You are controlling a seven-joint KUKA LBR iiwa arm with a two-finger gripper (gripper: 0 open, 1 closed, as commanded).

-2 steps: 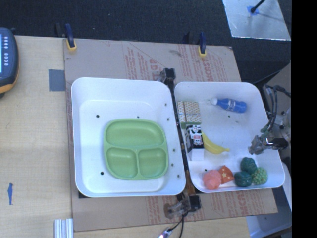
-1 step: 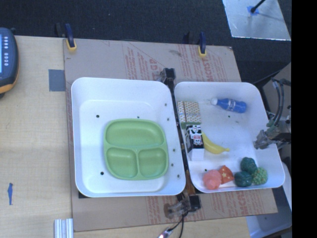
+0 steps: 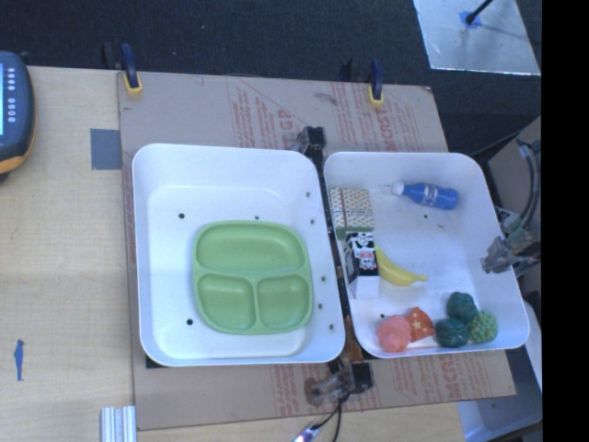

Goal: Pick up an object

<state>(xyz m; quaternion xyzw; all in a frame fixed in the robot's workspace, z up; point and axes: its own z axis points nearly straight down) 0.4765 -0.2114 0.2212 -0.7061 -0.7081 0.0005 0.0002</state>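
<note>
The right bin [image 3: 460,166] holds several small objects. A blue bottle [image 3: 428,194] lies near its back. A patterned box [image 3: 352,208] and a black-and-white carton [image 3: 362,251] sit along its left wall, with a white block [image 3: 366,286] below them. A yellow banana [image 3: 401,273] lies in the middle. At the front are a pink piece [image 3: 393,333], a red piece with a star [image 3: 421,323], two dark green pieces [image 3: 458,319] and a light green one [image 3: 482,326]. My gripper [image 3: 502,256] is a grey shape at the bin's right rim, apart from all the objects.
The left bin [image 3: 156,247] holds a green divided plate [image 3: 250,276]. Clamps [image 3: 314,140] join the bins at the back and front. A blue-and-yellow device [image 3: 13,109] lies at the bench's far left. Cables [image 3: 526,196] hang by the right rim.
</note>
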